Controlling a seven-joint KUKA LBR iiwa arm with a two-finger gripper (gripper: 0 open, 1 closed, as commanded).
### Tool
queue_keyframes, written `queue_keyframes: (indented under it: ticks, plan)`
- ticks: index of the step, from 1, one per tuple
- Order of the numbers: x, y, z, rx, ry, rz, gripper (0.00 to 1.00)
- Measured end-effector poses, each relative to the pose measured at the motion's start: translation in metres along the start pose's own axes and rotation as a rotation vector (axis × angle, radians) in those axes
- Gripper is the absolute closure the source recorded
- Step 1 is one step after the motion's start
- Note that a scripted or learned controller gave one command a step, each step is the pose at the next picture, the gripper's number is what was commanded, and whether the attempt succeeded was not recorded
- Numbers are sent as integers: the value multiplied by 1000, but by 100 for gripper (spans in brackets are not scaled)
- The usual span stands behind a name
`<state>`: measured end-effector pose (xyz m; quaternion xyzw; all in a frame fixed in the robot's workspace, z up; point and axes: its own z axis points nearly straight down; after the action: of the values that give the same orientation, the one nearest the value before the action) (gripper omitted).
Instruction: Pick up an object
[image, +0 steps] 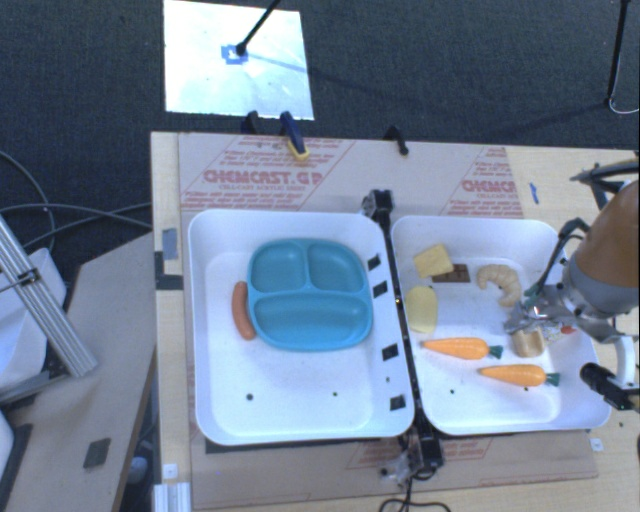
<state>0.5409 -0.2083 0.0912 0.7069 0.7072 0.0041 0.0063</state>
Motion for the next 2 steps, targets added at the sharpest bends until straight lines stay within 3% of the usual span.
queue_keyframes:
  ticks: [1,2]
  plan:
    - [3,84,-28,2,0,-8,100]
    - [87,79,-105,4,5,-12,100]
